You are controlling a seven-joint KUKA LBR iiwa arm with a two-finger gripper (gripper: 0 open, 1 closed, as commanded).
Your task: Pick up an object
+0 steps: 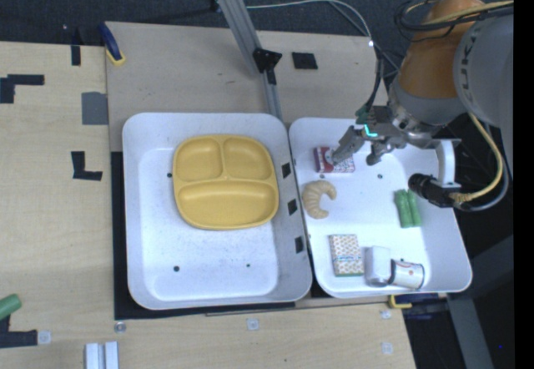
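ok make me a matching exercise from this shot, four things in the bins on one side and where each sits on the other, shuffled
Things:
1. yellow divided plate
2. croissant
3. green block
4. patterned box

Places:
A. right bin, near its right wall
B. left bin, in the upper middle
C. right bin, near the front edge, beside a white cup lying on its side
D. right bin, just below the small red and white packet under the gripper

Pairs: 1-B, 2-D, 3-A, 4-C
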